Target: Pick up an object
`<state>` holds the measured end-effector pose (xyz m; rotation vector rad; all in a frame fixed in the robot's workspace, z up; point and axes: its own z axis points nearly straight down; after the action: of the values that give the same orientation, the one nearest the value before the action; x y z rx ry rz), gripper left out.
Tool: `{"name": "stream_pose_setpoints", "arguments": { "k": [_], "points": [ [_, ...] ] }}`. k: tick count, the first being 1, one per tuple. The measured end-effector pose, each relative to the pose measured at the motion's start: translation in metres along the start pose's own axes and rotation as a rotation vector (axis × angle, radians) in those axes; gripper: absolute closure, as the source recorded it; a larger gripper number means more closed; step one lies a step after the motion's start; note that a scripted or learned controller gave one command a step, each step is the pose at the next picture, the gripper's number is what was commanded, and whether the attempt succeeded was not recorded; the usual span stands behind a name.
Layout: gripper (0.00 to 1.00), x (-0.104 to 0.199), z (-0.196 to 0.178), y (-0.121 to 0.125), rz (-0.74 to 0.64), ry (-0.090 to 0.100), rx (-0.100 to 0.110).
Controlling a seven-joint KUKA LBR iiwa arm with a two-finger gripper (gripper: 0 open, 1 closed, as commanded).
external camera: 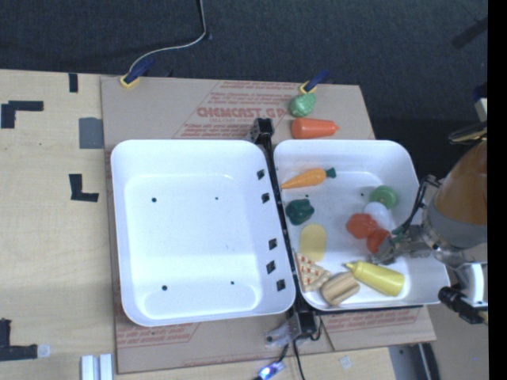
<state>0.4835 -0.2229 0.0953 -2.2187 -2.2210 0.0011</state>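
Note:
My gripper point(386, 248) reaches into the right bin point(400, 155) from the right and hangs low near its front right part. Its tip is right beside a small red piece point(377, 238), just below a red tomato-like toy point(360, 225); I cannot tell whether it touches either. A yellow mustard bottle point(379, 276) lies just in front of the gripper. An orange carrot point(304, 178), a dark green pepper point(299, 210), a pale yellow piece point(313, 240), a green ball point(384, 195), a brown bun point(339, 288) and a waffle-like slice point(309, 273) also lie in this bin.
The left bin point(127, 165) stands beside the right one, with a black clip divider point(273, 212) between them. Behind the bins, a second orange carrot point(314, 128) and a green toy point(302, 105) rest on the cardboard. The arm's orange band point(467, 188) is at the right edge.

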Motion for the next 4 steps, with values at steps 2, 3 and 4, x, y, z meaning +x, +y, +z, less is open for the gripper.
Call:
{"name": "stream_pose_setpoints", "arguments": {
  "k": [2, 3, 4],
  "points": [
    [1.00, -0.001, 0.011, 0.000, 0.001, -0.001, 0.000],
    [1.00, 0.000, 0.000, 0.000, 0.000, 0.000, 0.001],
    [1.00, 0.001, -0.009, 0.000, -0.001, 0.001, 0.002]
  ]
}}
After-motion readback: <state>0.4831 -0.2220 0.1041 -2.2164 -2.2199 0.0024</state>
